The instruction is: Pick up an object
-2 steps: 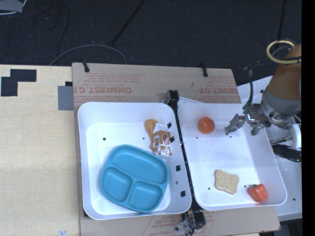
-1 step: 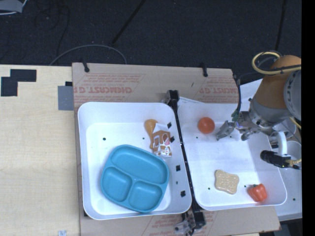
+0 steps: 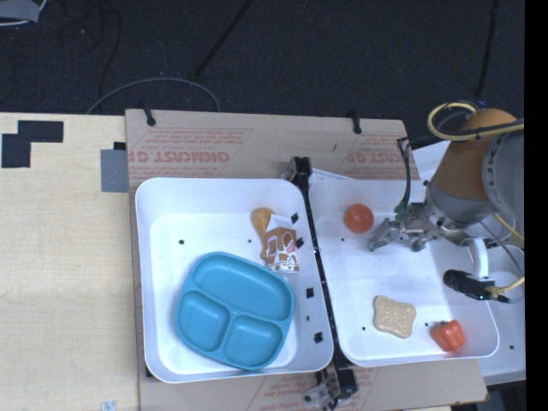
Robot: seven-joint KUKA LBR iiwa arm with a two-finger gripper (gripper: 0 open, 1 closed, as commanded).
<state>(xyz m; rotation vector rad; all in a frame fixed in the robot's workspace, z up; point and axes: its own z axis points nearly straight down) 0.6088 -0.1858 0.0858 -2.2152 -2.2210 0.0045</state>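
A robotics lab: left of the gripper (image 3: 387, 235), two white bins (image 3: 158, 229) sit on a cardboard sheet (image 3: 214, 148) over a plywood bench (image 3: 60, 264), with loose cables (image 3: 154, 84) across dark carpet beyond.

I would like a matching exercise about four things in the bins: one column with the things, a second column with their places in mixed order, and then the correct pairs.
Things:
1. blue tray
2. tomato
3. toast
4. red pepper

Places:
A. near right corner of the right bin
B. left bin, near side
C. right bin, far side, left of the hand
D. right bin, near side, left of the pepper

Pairs: 1-B, 2-C, 3-D, 4-A
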